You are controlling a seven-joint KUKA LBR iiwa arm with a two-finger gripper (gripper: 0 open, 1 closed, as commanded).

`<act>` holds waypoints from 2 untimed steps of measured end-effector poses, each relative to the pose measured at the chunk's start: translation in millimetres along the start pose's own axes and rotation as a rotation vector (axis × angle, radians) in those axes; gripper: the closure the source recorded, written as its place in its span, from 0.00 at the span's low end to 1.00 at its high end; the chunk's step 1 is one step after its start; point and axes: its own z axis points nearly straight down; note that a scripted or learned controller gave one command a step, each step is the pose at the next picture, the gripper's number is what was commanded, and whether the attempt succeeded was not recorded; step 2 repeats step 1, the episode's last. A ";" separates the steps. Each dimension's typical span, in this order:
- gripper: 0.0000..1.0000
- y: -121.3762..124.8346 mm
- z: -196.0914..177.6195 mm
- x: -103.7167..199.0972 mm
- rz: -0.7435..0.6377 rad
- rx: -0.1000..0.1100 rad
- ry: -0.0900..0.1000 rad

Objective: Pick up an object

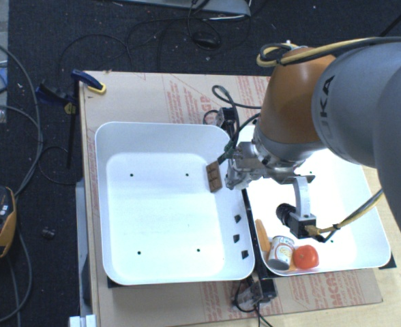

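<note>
My gripper (222, 171) hangs over the seam between the two bins, at the right wall of the left bin (119, 210). A small brown ridged block (214, 176) sits tilted at its tip, pinched between the fingers. In the right bin (364, 210), at the near left corner, lie an orange carrot (262, 234), a small tin can (280, 251) and a red tomato (306, 257). The arm covers much of the right bin.
Small dark marks (236, 219) dot the left bin's right wall. Cables (221, 101) lie on the cardboard behind the bins. A blue and yellow clamp (84, 82) sits at the bench's far left corner.
</note>
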 end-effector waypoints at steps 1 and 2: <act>1.00 -18.1 -14.1 39.9 0.000 -0.002 0.000; 1.00 -18.1 -14.1 39.9 0.000 -0.002 0.000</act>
